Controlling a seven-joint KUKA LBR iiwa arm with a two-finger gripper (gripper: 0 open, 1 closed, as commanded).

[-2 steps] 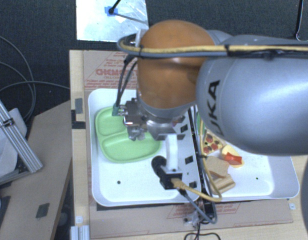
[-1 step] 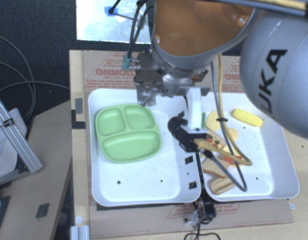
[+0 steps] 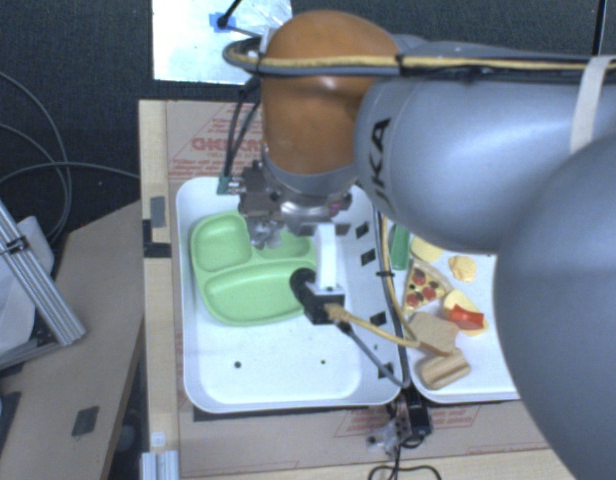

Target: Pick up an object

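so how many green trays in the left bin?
1: the green tray lies in the left bin, toward its far-left part, partly under the gripper. The arm may hide others.

Cardboard sheet (image 3: 203, 133) lying beneath two white bins (image 3: 278, 383); silver foil panel (image 3: 193, 28) resting at far end; aluminium rail (image 3: 33, 278) leaning at left; black cables (image 3: 48, 118) trailing over dark floor.

A: Where does the camera sit?
B: Fixed above the bench (image 3: 108, 268), looking down at a slant on both bins.
A: How near?
B: Close; the arm (image 3: 468, 128), coming in from the right, looms large across the top.
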